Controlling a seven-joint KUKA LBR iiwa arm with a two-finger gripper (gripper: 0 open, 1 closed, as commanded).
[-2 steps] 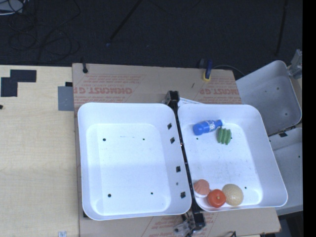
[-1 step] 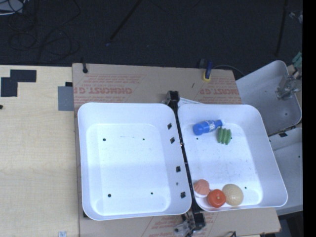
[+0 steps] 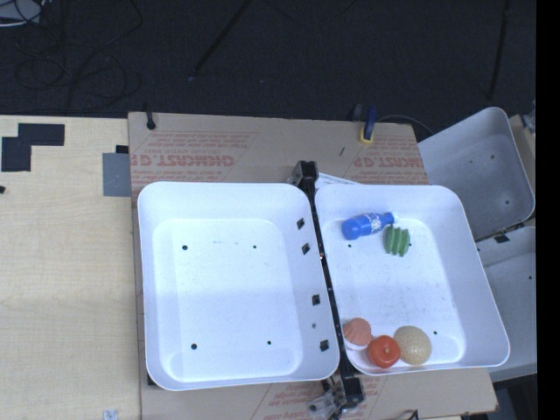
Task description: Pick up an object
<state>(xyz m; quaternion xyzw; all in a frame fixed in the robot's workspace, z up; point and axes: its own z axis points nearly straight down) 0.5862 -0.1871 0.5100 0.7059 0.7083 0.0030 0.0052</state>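
The right bin (image 3: 455, 261) holds several small objects. A blue bottle (image 3: 367, 225) lies on its side near the bin's far edge, with a green ridged object (image 3: 397, 240) just to its right. At the bin's near edge three round items sit close together: a pale pink one (image 3: 356, 331), a red one (image 3: 383, 351) and a beige ball (image 3: 413, 344).
The left bin (image 3: 219, 226) sits beside the right one, joined by a black clamp strip (image 3: 319, 269). Both rest on a cardboard sheet (image 3: 219, 147) atop a wooden bench (image 3: 61, 278). A grey metal plate (image 3: 481, 169) stands at the right.
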